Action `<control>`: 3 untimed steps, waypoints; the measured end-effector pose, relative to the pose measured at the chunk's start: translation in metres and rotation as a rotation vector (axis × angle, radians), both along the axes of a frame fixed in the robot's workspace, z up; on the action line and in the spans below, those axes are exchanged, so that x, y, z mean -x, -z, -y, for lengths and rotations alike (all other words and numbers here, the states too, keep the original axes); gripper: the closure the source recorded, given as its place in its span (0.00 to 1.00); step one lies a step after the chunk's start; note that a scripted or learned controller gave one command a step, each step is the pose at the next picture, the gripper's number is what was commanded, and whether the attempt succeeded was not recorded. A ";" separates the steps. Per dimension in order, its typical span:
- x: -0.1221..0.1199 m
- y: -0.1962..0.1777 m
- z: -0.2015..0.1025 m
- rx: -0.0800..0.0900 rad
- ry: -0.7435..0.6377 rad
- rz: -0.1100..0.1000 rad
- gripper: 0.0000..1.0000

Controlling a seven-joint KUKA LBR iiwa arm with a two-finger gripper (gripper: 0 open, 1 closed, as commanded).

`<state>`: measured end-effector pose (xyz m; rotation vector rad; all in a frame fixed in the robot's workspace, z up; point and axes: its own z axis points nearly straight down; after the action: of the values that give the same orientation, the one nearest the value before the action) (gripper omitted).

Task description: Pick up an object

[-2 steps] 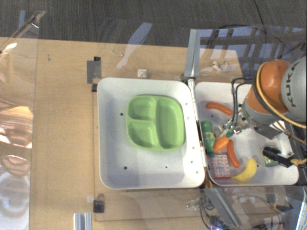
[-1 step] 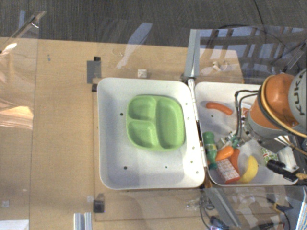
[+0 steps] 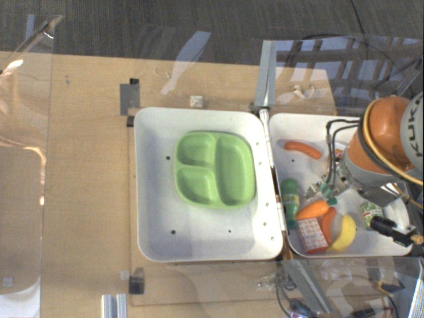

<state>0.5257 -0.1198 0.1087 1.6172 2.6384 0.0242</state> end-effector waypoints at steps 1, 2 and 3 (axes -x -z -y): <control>-0.001 -0.002 0.005 0.009 0.005 0.006 0.00; 0.021 0.013 0.020 -0.018 0.237 -0.013 0.00; 0.017 0.001 0.021 -0.014 0.235 -0.001 1.00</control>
<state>0.5084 -0.1408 0.1079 1.9203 2.4354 0.0327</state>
